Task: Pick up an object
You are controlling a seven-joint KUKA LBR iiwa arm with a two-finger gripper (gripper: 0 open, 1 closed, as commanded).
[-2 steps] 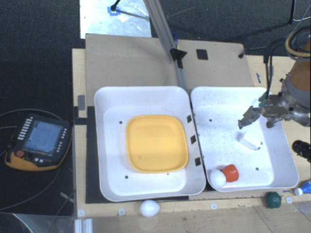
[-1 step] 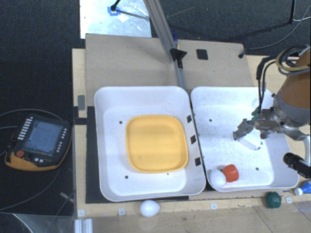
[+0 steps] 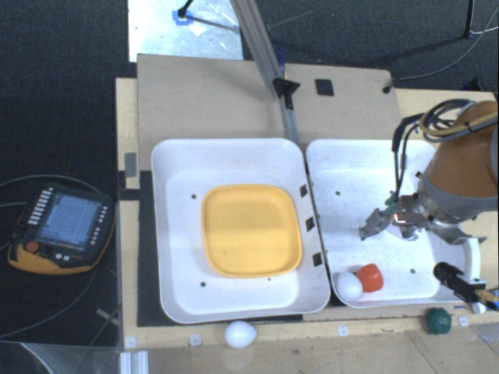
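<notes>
The arm (image 3: 460, 170) is seen entering from the right, orange band uppermost, grey wrist bent down and leftward over the right bin (image 3: 343, 162). The gripper (image 3: 376, 223) is positioned low above the bin's middle floor, pointed toward the left. Whether the jaws are spread or pressed together cannot be told; they are too small and dark against the bin. Nothing is seen pinched between them.

An orange object (image 3: 369, 277) is located at the right bin's front edge, touching a white ball (image 3: 348, 286) just to its left. Both are set apart from the gripper, nearer the bench front. A yellow square plate (image 3: 251, 229) is laid flat in the middle of the left bin (image 3: 175, 209). A white egg-shaped object (image 3: 240, 333) is found outside the bins on the bench front, and a green ball (image 3: 438, 320) further right.
</notes>
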